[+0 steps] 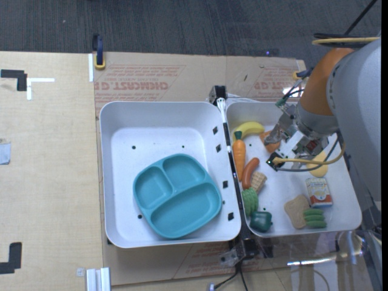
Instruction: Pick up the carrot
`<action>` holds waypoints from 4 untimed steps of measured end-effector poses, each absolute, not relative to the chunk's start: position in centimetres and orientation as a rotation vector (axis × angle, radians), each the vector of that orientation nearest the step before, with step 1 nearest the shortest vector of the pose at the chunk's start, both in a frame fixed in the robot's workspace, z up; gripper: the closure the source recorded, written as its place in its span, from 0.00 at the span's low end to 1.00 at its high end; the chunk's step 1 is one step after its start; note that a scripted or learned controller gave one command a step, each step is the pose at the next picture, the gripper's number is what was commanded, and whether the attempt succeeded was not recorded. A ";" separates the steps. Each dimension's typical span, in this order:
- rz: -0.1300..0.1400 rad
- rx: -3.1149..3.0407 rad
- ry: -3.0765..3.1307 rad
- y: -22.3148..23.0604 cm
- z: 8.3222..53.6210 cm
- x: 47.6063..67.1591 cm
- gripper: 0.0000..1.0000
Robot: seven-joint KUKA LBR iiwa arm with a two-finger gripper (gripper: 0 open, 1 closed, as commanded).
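My gripper (pixel 280 152) hovers over the right bin (pixel 345 220), right of the carrot (pixel 239 156); finger state: cannot tell; the carrot lies along that bin's left wall, below the banana (pixel 250 128), beside the sausage (pixel 250 170).

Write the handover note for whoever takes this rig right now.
Gripper: above the right bin, near its middle, with nothing visibly held.
Carrot: lying along the right bin's left wall, below the banana, beside the hot dog.
Left bin: holds a blue tray.
Done: nothing yet; carrot not grasped.
Left: move left to the carrot, grip, lift.
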State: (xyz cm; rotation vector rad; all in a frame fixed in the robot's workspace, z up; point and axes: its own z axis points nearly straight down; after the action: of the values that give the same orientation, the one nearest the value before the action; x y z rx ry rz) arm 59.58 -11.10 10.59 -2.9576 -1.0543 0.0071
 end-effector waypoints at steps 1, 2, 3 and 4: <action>0.005 -2.931 -1.127 -9.3 9.1 62.5 0.00; 0.052 -2.951 -1.020 -10.1 9.3 64.2 0.00; 0.009 -3.004 -0.913 -5.9 19.1 58.2 0.00; 0.009 -3.053 -0.726 -1.0 19.1 57.0 0.00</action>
State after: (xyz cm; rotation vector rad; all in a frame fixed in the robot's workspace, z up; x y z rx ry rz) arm 57.04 -1.01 19.06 -3.0530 -0.7260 0.0089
